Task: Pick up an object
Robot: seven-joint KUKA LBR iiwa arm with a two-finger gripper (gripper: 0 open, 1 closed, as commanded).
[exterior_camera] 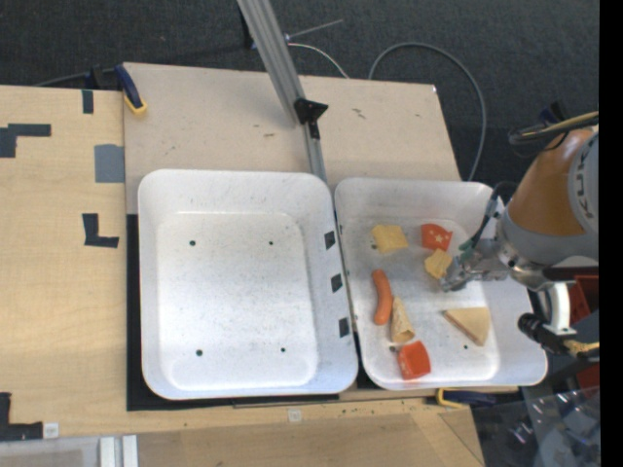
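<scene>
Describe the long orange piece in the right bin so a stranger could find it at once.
Look in the right bin, on its left side near the divide between the bins. The sausage-shaped orange piece lies there lengthwise, the one long, thin, rounded item among blocky chunks.

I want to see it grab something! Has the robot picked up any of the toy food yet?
Not yet. Done so far: the arm has reached into the right bin, and its tool is down by the yellow cheese piece. Nothing looks lifted; the hot dog, tomato piece and sandwich wedge lie on the bin floor. Gripping and lifting one remains.
</scene>
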